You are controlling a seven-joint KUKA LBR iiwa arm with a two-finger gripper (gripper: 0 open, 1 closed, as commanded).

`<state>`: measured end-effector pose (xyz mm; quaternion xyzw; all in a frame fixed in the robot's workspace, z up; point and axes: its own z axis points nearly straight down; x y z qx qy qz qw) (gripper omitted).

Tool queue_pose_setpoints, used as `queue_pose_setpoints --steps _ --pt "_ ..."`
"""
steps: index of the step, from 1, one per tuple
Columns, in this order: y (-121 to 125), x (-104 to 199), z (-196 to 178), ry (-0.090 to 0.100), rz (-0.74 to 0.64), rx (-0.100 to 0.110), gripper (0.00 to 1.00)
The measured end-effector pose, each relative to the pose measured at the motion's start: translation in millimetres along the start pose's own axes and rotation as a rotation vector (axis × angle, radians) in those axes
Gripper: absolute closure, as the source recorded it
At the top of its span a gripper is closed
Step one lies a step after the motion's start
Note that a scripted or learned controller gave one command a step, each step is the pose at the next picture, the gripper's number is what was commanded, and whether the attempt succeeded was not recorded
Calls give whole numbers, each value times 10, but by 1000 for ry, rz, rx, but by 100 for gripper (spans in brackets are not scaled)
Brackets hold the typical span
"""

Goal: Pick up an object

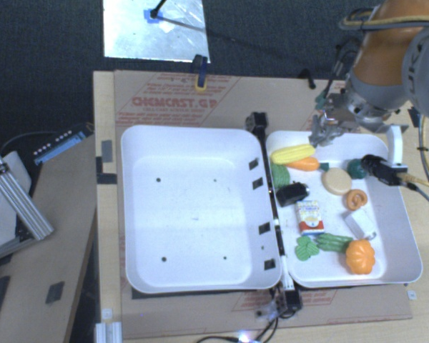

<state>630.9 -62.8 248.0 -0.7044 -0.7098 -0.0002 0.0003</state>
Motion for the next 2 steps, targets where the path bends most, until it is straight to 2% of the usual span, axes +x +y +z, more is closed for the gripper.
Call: queue_pose_setpoints --steps 1,2 --pt "-28 481 -14 1 -1 -1 100" --pt "104 893 -21 1 -1 -3 100"
